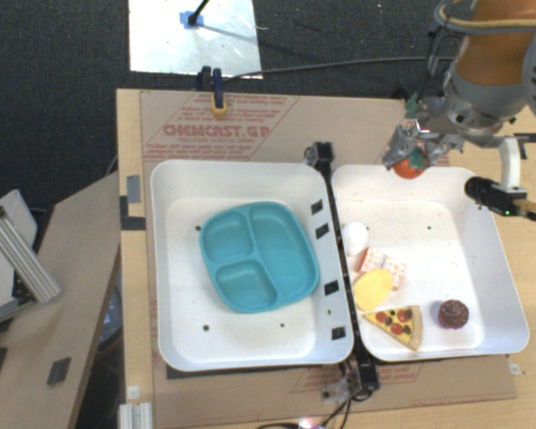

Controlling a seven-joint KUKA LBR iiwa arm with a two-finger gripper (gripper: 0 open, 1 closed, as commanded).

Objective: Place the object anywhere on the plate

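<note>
Cardboard-covered surface with two white bins. The gripper (414,153) hangs over the right bin's (500,266) far edge, pinching a small red-orange toy (409,168). The teal plate (259,256) sits mid left bin, well apart. My worry: that grip looks shallow, so the toy could slip crossing the divider (336,248).

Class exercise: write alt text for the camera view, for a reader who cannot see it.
A grey and orange robot arm's gripper hangs over the far edge of the right bin with a small red-orange object at its tip. The left bin holds a teal divided plate; toy foods, including a pizza slice, lie in the right.
</note>
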